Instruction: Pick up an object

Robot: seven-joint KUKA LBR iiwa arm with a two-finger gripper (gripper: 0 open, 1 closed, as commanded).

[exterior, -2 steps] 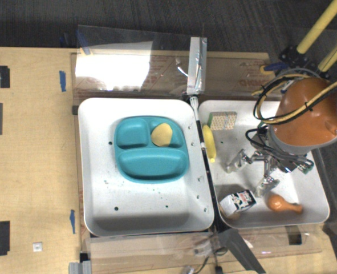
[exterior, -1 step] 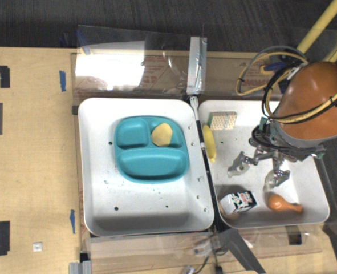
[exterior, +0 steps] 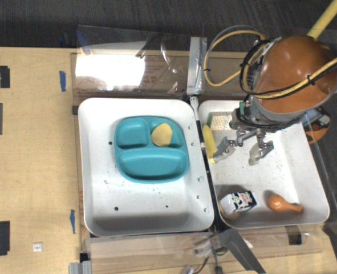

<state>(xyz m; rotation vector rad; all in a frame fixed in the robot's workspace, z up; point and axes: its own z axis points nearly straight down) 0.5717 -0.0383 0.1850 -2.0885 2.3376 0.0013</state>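
Note:
My gripper (exterior: pixel 243 150) hangs over the upper middle of the right bin (exterior: pixel 296 170), open, with nothing between its fingers. A yellow banana-like piece (exterior: pixel 208 142) lies along that bin's left wall, just left of the gripper. A small green-and-white sponge-like block (exterior: pixel 218 120) sits at the bin's top left, partly under the arm. Near the front edge lie a small black-and-white carton (exterior: pixel 237 202) and an orange pear-shaped toy (exterior: pixel 282 204). In the left bin (exterior: pixel 100 198), a teal divided plate (exterior: pixel 148 153) holds a yellow round object (exterior: pixel 161 134).
The orange-banded arm (exterior: pixel 293 73) with yellow and black cables covers the right bin's upper right. A clear plastic sheet (exterior: pixel 134 67) lies behind the left bin. Wooden bench surface (exterior: pixel 25 153) extends to the left.

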